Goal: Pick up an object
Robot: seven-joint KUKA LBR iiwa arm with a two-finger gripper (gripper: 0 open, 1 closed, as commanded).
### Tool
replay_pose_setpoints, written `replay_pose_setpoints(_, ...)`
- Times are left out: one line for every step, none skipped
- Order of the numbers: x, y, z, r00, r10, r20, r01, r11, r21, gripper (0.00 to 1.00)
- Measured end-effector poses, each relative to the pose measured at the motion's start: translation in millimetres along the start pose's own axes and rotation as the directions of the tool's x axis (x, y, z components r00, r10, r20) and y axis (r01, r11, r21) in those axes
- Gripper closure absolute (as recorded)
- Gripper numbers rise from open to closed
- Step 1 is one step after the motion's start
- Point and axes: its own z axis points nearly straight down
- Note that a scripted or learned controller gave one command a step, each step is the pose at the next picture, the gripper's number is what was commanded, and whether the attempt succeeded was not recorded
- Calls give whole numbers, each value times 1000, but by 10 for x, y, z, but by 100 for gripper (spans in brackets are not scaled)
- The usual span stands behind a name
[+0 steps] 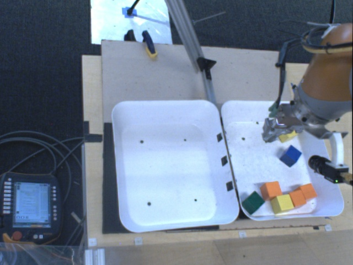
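The metal two-finger end effector (pixel 274 130) hangs low in the right-hand shallow white plastic bin (pixel 242 148); I cannot tell its state. A small yellow cube (pixel 287 137) lies just beside it, a blue cube (pixel 290 156) nearby. My advice: centre squarely over the yellow cube, then descend straight, keeping off the blue one.

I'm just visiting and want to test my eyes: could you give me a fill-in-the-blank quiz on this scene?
1. All the small cubes lie in the ____ shallow white bin.
2. The cube nearest the grey metal claw is ____.
3. The blue cube lies apart; the dark green cube sits nearest the ____ bin.

Missing: right; yellow; left
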Motion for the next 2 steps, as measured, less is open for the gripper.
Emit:
replay_pose_setpoints(549, 136, -42, 1000, 0, -1, 0, 1000, -1, 100)
replay_pose_setpoints(970, 217, 45, 1000, 1, 0, -1, 1000, 0, 100)
